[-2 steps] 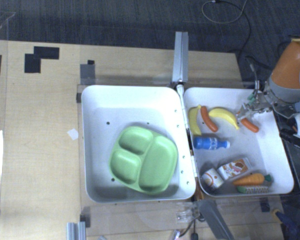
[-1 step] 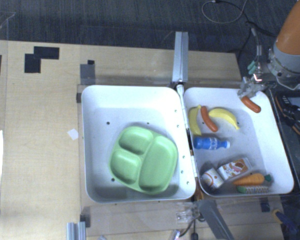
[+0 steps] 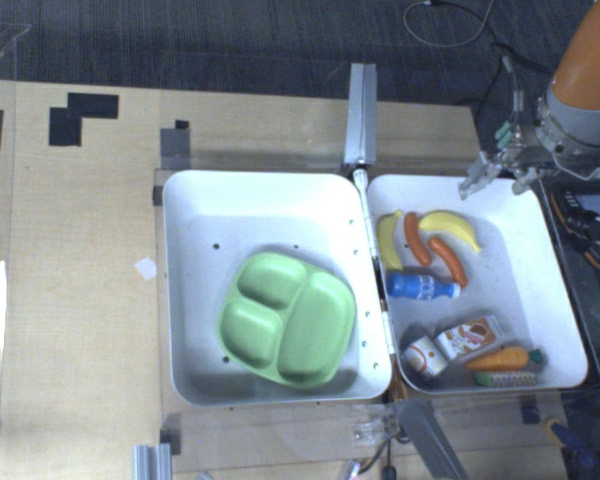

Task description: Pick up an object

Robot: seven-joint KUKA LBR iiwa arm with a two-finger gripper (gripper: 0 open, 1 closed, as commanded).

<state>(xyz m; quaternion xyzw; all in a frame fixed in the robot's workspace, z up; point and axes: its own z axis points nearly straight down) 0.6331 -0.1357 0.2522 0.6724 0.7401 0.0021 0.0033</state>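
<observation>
Orange-banded arm's pincer (image 3: pixel 499 176), spread and holding nothing, hangs over the right bin's (image 3: pixel 570 343) far edge, ready to reach the banana (image 3: pixel 454 229).

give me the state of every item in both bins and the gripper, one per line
green tray: flat in the left bin, compartments bare
two bananas: lying in the right bin's far half
two sausages: lying by the bananas
blue bottle: on its side
carton: lying flat near the front
can: tipped over beside the carton
carrot: lying along the front wall
gripper: above the right bin's far edge, fingers spread, holding nothing
</observation>
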